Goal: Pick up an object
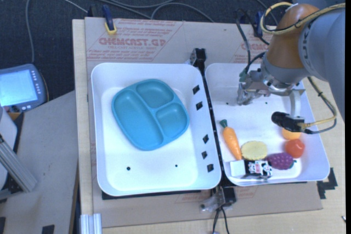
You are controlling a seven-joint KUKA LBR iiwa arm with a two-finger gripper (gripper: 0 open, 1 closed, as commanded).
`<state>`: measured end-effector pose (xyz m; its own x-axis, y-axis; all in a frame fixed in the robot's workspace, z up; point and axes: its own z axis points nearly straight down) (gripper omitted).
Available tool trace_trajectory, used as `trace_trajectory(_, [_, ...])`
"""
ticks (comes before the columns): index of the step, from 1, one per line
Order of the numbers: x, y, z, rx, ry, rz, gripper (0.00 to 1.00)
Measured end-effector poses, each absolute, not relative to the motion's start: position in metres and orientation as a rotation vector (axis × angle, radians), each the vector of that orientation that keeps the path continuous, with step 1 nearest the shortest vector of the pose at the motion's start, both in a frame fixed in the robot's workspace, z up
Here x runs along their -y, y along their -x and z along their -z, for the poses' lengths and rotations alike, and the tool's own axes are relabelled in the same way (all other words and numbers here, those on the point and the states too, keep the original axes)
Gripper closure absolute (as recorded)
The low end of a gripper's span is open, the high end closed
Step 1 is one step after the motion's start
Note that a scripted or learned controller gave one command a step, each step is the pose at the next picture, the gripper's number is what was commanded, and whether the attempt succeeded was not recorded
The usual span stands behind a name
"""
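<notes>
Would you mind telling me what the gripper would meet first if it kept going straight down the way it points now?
Probably the bare white floor of the right bin. The gripper points down over its upper part, with the carrot lying nearer the camera; depth is uncertain.

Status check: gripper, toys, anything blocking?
Gripper low over right bin's bare upper part. Carrot and other toys grouped below it, untouched. Nothing blocking.

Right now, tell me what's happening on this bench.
A grey arm with an orange band reaches in from the right, its gripper over the upper part of the right bin, away from the toy food. A carrot, a yellow piece, purple grapes, a red tomato and an orange piece lie near that bin's front. The left bin holds a blue divided plate. Nothing is between the fingers.
</notes>
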<state>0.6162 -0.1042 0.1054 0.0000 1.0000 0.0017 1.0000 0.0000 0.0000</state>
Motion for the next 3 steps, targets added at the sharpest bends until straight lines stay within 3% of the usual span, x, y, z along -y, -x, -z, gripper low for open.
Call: trace_trajectory(3, [0.097,-0.622,-0.271,2.228,2.223,0.007,1.0])
